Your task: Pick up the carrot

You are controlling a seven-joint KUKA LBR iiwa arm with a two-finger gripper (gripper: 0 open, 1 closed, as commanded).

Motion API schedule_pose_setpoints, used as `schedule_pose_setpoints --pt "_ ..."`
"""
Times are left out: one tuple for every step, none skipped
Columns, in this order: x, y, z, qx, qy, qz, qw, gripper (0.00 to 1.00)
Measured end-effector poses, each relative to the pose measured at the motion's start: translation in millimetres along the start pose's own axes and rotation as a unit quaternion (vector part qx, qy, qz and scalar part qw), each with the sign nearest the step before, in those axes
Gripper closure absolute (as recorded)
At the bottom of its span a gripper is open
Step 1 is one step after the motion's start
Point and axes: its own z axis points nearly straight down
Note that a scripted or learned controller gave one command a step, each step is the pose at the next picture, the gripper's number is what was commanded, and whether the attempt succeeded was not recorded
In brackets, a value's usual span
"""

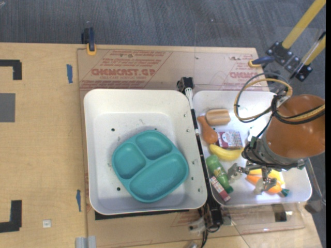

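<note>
- White plastic left bin [98, 138]: holds one teal divided plate [150, 164], three compartments, nothing on it. Plate sits towards the bin's lower middle, turned at an angle.
- Right bin [305, 190], also white: holds the toy food, crowded along its left side.
- Top of that cluster: a hot-dog bun [217, 117].
- Carrot [208, 132]: just below the bun, against the bin's left wall, orange, lying at a slant. Nothing is gripping it.
- Right of the carrot: a small maroon packet [230, 138]. Below it a banana [225, 152].
- Below the banana: a green bottle-shaped item [217, 170] with a red end, lying diagonally towards the lower left corner.
- Lower right of the bin: an orange and yellow piece [271, 182], partly hidden by the arm.
- Gripper [253, 173]: low over the right bin's lower middle, near the orange and yellow piece and well apart from the carrot.
- Jaw state: cannot tell, the metal parts are too cluttered to read. No item visibly held.
- Orange wrist band [297, 133] and looping cables cover the bin's right side.
</note>
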Motion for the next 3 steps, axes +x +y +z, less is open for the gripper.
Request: schedule_pose_setpoints --pt "-1 0 2 0.000 0.003 0.015 0.9999 0.00" --pt "-10 -2 -10 0.007 -0.009 0.018 0.9998 1.00" --pt "82 -42 3 0.003 -0.004 -0.106 0.9943 1.00"
